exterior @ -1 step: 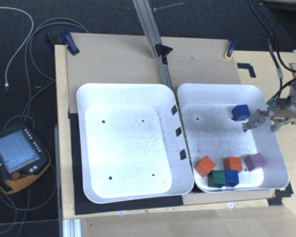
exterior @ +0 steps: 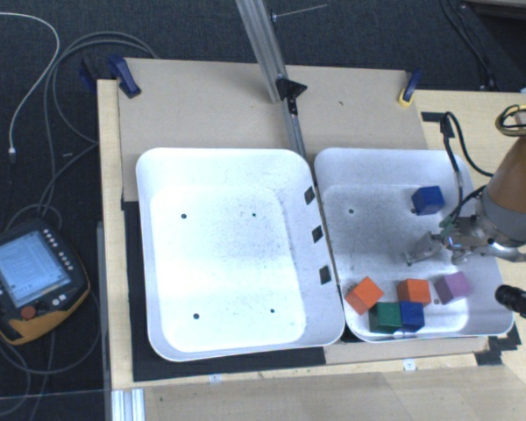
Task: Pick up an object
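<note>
Hand: we see the hand [exterior: 438,246] low in the right bin [exterior: 368,169]; grip state we cannot tell.
Objects: blocks [exterior: 401,303] lie near it.
Progress: nothing lifted yet.

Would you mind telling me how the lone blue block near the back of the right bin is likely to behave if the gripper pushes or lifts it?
The blue block looks like a small rigid cube, so it would probably slide rather than roll. It seems light for its size, perhaps foam or wood. Standing apart from the other blocks on the right bin, it should move without disturbing them.
</note>
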